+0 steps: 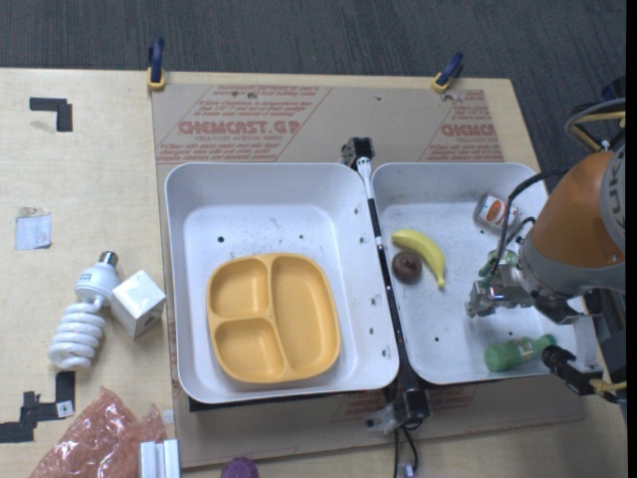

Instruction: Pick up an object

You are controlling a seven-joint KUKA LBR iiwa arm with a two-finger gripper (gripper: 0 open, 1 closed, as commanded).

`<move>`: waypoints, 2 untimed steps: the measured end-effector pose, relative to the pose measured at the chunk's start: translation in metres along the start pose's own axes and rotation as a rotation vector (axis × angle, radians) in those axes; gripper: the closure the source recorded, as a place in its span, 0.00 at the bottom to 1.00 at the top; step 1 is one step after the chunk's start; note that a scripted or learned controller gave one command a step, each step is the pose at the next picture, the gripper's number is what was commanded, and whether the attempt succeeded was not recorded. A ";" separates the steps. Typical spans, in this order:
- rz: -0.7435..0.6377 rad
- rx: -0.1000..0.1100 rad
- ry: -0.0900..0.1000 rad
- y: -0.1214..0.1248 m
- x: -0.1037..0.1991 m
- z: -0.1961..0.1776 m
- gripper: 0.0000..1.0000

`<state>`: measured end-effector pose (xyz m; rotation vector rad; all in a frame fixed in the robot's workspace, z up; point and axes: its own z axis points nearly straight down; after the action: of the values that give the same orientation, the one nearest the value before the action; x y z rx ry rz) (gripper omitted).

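The right bin [438,173] holds a yellow banana [423,252] with a small brown round object [406,265] touching its left side. At the bin's far right corner lies a small orange and white can [492,210]. A green bottle [518,352] rests on its side near the front right corner. My gripper [485,299] hangs low over the right part of this bin, right of the banana and just above the green bottle. It sits beneath the arm's orange band [587,217]. Nothing can be seen held in it.
The left bin [259,173] contains a yellow divided plate [272,317]. Outside the bins on the left lie a spiral light bulb [80,317], a white cube [138,303] and a pink mesh bag [95,436]. A bare patch of floor lies mid right bin.
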<state>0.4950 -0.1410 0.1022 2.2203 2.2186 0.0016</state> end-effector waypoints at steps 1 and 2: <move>0.000 0.002 0.001 -0.017 0.026 0.010 0.00; -0.003 0.002 0.000 0.057 0.025 0.010 0.00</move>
<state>0.5522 -0.1165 0.0926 2.2181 2.2231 -0.0004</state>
